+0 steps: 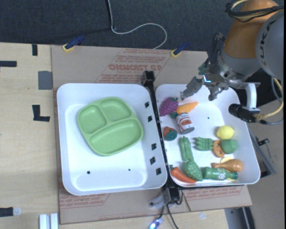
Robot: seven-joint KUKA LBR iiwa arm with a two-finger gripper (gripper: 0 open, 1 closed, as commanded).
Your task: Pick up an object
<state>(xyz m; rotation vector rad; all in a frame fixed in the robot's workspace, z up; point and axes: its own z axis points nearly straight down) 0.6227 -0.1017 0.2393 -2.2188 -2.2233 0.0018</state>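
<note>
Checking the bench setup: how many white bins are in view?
2, side by side: the left bin holds a green divided plate; the right bin holds the toy food, below the gripper.

The gripper (201, 91) hangs with fingers spread above the right bin (245, 128), holding nothing. At its seven o'clock lie a purple toy (168, 105), an orange carrot (187, 107) and a small can (184, 121). A yellow lemon (225, 132) sits at its five o'clock. The left bin (66, 128) carries a green divided plate (110, 125).
</note>
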